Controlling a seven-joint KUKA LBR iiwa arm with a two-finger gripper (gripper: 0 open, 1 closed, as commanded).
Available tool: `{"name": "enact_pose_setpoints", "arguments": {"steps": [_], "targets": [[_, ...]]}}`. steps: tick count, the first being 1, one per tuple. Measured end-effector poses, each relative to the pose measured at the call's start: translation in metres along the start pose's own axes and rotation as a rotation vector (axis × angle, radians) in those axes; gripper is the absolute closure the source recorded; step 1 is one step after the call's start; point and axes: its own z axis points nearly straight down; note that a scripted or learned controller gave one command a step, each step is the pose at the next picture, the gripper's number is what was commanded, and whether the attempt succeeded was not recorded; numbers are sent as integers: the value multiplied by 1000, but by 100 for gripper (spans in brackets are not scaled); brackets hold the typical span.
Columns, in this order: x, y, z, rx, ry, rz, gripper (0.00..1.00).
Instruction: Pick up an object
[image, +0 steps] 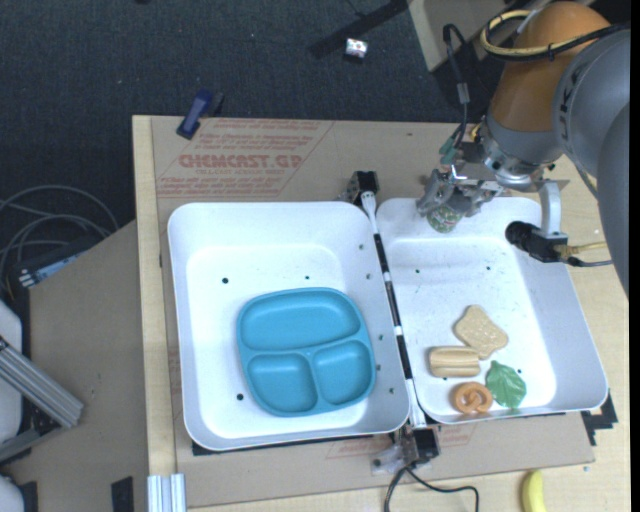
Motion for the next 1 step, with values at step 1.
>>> {"name": "enact_pose_setpoints", "arguments": {"steps": [1], "targets": [[58, -39, -27, 5, 1, 1, 100]]}}
